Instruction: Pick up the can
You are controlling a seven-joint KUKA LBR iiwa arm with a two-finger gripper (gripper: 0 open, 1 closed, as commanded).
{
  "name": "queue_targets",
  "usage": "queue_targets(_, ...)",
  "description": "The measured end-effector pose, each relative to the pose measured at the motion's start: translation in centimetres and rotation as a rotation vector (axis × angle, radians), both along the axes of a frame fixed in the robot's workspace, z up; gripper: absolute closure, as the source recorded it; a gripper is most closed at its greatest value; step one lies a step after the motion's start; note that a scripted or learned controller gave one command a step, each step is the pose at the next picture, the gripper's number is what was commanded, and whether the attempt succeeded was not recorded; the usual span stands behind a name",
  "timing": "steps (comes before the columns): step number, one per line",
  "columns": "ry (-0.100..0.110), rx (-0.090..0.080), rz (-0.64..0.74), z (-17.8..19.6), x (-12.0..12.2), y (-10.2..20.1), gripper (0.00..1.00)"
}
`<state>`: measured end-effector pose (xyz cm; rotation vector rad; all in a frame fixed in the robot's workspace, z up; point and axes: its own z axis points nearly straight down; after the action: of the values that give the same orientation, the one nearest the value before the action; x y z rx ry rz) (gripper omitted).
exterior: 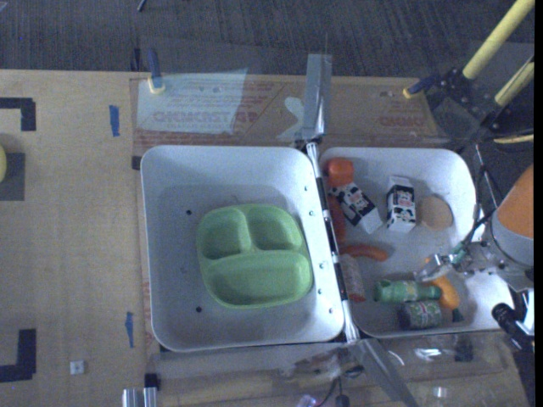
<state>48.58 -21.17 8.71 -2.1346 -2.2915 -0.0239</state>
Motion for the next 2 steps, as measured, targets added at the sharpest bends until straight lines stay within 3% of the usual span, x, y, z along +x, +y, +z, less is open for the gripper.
queue_targets(1, 0.006, -0.007, 0.035, 1.09, -0.38, -0.41, 0.00)
queue_targets(2, 0.006, -0.006, 0.215, 0.33, -0.49, -0.61, 0.00)
